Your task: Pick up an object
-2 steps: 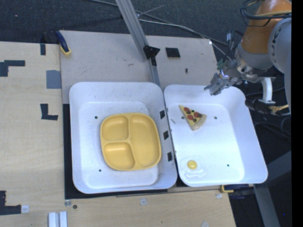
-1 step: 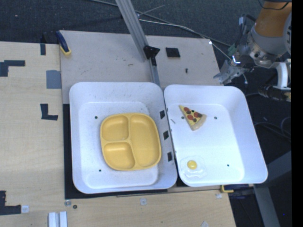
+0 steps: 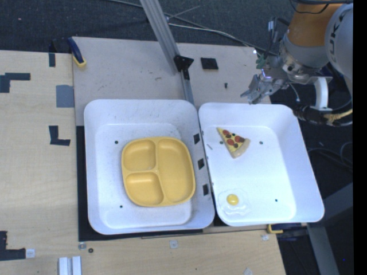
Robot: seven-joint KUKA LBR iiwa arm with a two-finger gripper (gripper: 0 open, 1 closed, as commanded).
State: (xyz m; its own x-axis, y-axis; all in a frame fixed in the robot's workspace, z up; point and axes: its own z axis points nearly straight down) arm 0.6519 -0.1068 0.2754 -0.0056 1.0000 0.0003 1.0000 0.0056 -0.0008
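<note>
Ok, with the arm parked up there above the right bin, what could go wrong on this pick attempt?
1. The fried egg and pizza slice both lie flat on the bin floor, so the claw may slide over them and come up with nothing.
2. The claw sits at the far rim of the right bin; a steep descent could clip that wall.
3. The egg's white blends into the bin, so targeting may be off.
</note>
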